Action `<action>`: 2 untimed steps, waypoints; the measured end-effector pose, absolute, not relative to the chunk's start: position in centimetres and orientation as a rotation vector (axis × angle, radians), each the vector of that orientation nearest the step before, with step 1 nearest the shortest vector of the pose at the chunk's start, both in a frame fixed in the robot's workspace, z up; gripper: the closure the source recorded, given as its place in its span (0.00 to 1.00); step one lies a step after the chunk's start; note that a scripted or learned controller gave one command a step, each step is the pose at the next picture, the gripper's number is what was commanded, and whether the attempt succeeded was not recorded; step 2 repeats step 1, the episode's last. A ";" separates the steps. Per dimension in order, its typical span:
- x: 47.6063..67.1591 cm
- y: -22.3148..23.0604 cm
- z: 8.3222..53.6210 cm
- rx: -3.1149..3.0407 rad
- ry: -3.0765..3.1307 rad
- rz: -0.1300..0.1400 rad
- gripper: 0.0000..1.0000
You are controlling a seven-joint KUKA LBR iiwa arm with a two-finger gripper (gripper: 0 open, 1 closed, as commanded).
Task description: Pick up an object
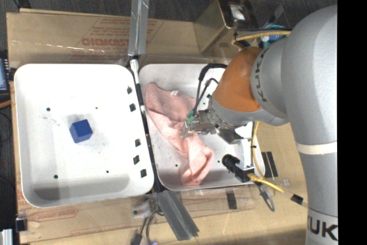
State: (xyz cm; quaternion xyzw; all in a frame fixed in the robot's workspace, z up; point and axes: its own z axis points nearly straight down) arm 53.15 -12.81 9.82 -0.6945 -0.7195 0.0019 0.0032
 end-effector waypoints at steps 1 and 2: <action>55.8 -7.0 26.7 -2.048 -2.378 0.005 1.00; 55.8 -7.0 26.7 -2.048 -2.378 0.005 1.00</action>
